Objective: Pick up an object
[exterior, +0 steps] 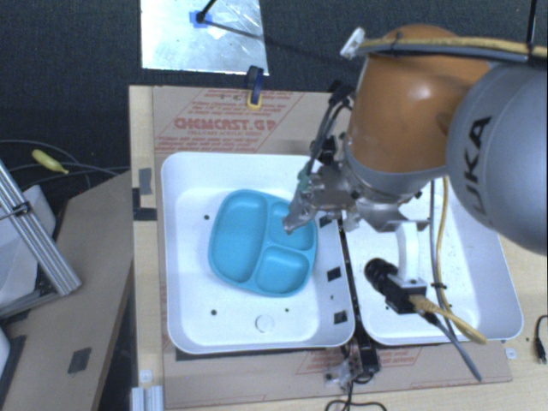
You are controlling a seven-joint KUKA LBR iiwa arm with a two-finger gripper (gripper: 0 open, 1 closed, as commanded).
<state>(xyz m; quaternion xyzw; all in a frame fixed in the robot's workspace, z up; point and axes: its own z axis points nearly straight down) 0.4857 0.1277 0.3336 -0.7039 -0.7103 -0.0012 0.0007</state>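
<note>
A light blue divided plate (257,242) lies flat in the left white bin (193,315), near its middle. My gripper (300,214) hangs over the plate's right edge, close to the wall between the two bins. Its tip comes down at the plate's right rim, and the bulky wrist hides how the tip meets the plate. The grey arm with its orange band (411,101) covers most of the right bin's far part.
The right white bin (497,302) sits beside the left one. A small round mark (265,322) shows on the left bin's floor near the front. Brown cardboard (227,122) lies behind the bins, with a shiny sheet (201,20) farther back.
</note>
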